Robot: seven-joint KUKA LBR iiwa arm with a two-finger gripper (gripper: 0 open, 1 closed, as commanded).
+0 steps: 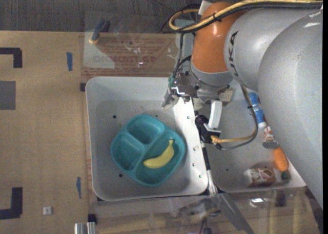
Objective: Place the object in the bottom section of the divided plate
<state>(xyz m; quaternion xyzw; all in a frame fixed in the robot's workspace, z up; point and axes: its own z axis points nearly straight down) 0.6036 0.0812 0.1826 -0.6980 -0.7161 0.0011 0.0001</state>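
Observation:
A teal divided plate (pixel 134 152) lies in the left bin (pixel 102 100), toward its lower middle. A yellow banana (pixel 161 156) rests inside the plate's large section on the lower right side, lying diagonally. My gripper (pixel 171 97) hangs over the dividing wall between the two bins, above and to the right of the plate and well apart from the banana. Nothing shows in its grasp. The orange-banded wrist (pixel 215 48) sits just above it.
The right bin (pixel 233 184) holds a blue-and-white tube (pixel 258 113), an orange carrot (pixel 280 160) and a small packet (pixel 262 175). The grey arm covers much of that bin. Cables (pixel 233 138) loop below the wrist. Cardboard with blue tape marks lies to the left.

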